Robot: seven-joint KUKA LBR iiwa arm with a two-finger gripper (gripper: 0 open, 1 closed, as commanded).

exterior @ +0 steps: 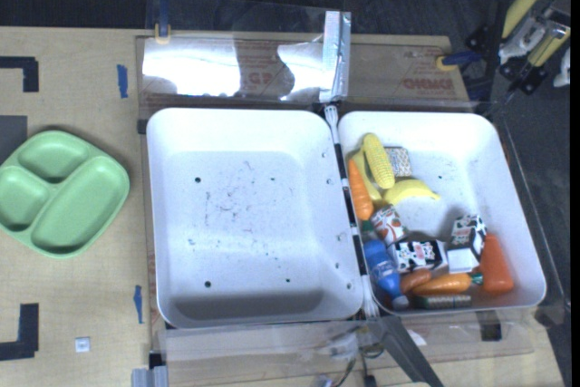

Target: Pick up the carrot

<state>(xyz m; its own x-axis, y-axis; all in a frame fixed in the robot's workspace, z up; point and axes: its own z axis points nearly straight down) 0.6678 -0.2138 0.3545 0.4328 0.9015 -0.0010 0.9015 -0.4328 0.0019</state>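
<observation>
The carrot (pixel 360 189) is lying along the right bin's (pixel 507 160) wall at nine o'clock, just beside a corn cob (pixel 377 160) and a banana (pixel 412 191); the left bin (pixel 181 140) is sitting beside it on the table (pixel 72 68); a green tray (pixel 60 192) is resting at the table's nine o'clock; I cannot tell the hand's state.

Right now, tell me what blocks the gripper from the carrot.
Nothing covers the carrot from above. It lies along the right bin's left wall. The corn cob sits close against its right side and a small carton at its near end, crowding a grasp.
</observation>
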